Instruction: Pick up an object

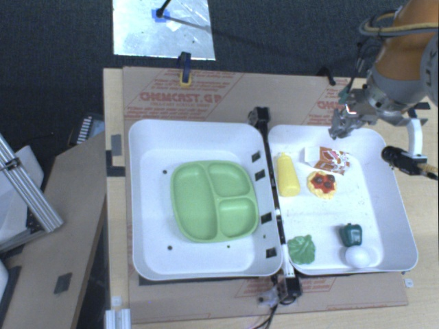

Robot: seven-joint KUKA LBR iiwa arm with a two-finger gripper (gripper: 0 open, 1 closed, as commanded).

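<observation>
The right bin [384, 204] holds several objects: a yellow bottle [287, 174], a red and white packet [333, 160], a small pizza slice [322, 184], a green leafy piece [302, 249], a dark green pepper [351, 234] and a white egg-like ball [357, 256]. My gripper [341, 129] hangs over the bin's far edge, just above and behind the packet, apart from every object. Nothing shows between its tips.
The left bin [147, 184] carries a green divided plate [211, 201]. A black divider strip [269, 184] runs between the bins. A shiny sheet [163, 19] lies beyond the bench, and a metal frame [24, 190] stands at the left.
</observation>
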